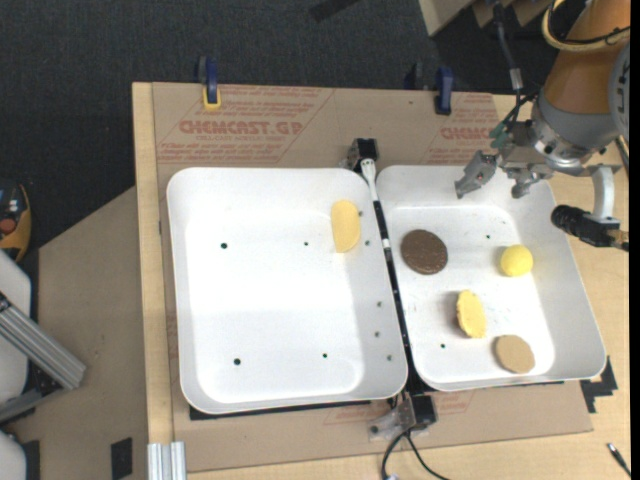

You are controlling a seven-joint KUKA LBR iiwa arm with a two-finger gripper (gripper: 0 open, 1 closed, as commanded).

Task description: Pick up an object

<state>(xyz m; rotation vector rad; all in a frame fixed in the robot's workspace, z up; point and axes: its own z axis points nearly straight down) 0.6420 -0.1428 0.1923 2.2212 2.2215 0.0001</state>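
The gripper [500, 175] is hanging over the far edge of the right bin [570, 298], its two fingers [474, 176] spread apart with nothing between them, one reaching toward the bin divider and the other sitting nearer the arm [585, 78]. The arm is coming in from the upper right, its orange band showing above the grey wrist. Four things are lying in the right bin: a brown disc [424, 251] lying flat near the left wall, a yellow ball [516, 261] toward the right, a yellow piece [471, 314] with its long axis running roughly from the far side to the near side, and a tan disc [514, 353] close to the near rim. All of them are sitting well apart from the gripper. In the left bin [260, 298] a yellow oblong [345, 226] is lying against the right wall, its long axis also running from far to near, parallel to that wall. The brown board [260, 123] under the bins is carrying red printing that is reading "CHEMCAST GP", repeating across the surface; the smaller lines under it are too blurred to read. Two blue clamps [209, 80] are gripping the board's far edge.
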